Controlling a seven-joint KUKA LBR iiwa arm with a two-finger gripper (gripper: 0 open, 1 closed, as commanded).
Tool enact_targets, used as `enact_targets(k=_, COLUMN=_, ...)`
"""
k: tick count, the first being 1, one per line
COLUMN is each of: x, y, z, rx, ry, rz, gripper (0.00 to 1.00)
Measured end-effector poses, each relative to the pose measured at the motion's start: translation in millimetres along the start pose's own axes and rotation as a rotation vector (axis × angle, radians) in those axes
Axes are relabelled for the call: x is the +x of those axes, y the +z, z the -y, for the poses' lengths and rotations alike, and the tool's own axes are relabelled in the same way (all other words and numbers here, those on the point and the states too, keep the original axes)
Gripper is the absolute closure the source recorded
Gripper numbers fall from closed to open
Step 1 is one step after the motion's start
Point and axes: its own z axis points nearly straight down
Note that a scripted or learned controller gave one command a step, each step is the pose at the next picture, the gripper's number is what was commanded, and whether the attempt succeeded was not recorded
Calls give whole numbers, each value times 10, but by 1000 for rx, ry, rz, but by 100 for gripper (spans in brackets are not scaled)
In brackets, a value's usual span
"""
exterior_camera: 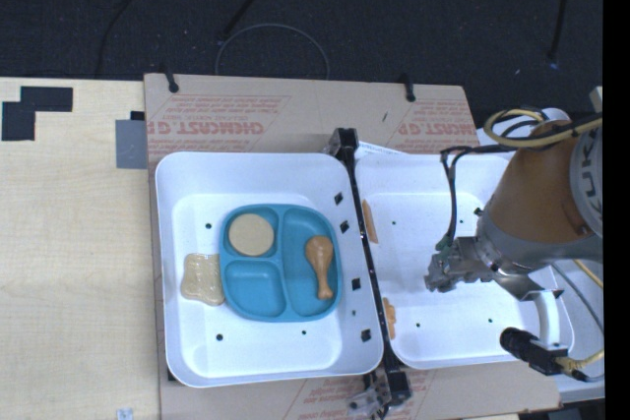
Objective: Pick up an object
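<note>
Now I see my gripper [440,272] low over the right bin [423,349]; I cannot tell its state. Well off to its left, the drumstick [321,264] lies in the blue tray [258,295].

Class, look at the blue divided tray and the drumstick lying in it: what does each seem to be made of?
Blue divided tray: probably moulded plastic, uniform colour, smooth rounded compartment walls, slight sheen.
Drumstick: likely toy plastic or rubber, an even tan with a matte look; the view is too coarse to say which.
</note>
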Motion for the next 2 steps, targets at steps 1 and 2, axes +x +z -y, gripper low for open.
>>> enact_targets(k=1, x=-39, y=-433, z=-22, rx=-2, ry=1, rz=1, gripper=100)
enact_targets(k=2, x=-49, y=-823, z=-28, rx=-1, ry=0, rz=1, gripper=100)
